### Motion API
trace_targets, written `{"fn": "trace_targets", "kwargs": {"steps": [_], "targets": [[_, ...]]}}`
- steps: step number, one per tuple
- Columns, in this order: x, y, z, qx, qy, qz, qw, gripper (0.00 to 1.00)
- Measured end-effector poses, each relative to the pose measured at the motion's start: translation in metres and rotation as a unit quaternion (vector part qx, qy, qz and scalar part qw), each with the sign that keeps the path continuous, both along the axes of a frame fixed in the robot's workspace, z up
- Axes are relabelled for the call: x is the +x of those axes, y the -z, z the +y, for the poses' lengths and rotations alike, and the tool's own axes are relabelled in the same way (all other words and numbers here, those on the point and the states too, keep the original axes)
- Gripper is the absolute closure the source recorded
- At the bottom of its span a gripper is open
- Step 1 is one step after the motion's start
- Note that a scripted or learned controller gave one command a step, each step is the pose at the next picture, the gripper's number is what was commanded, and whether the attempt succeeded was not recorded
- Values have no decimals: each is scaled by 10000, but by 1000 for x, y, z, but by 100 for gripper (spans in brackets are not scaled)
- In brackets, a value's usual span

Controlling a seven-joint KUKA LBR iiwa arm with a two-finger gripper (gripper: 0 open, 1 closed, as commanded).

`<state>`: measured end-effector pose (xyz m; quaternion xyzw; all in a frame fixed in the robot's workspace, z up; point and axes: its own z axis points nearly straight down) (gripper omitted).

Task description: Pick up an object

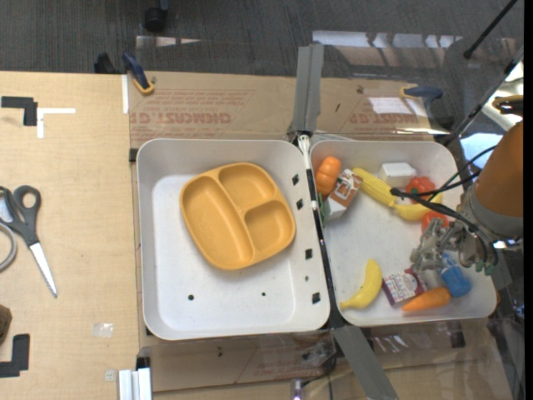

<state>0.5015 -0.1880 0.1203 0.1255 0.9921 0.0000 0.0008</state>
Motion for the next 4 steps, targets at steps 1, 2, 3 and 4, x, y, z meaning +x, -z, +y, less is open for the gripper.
{"fn": "trace_targets", "kwargs": {"steps": [1, 2, 3, 4], "targets": [[0, 0, 0, 0, -2, -1, 10000, 0], [-23, 29, 64, 6, 534, 3, 9986, 0], [51, -38, 27, -3, 1348, -8, 9909, 0], [4, 24, -2, 1, 1932, -28, 9812, 0]]}}
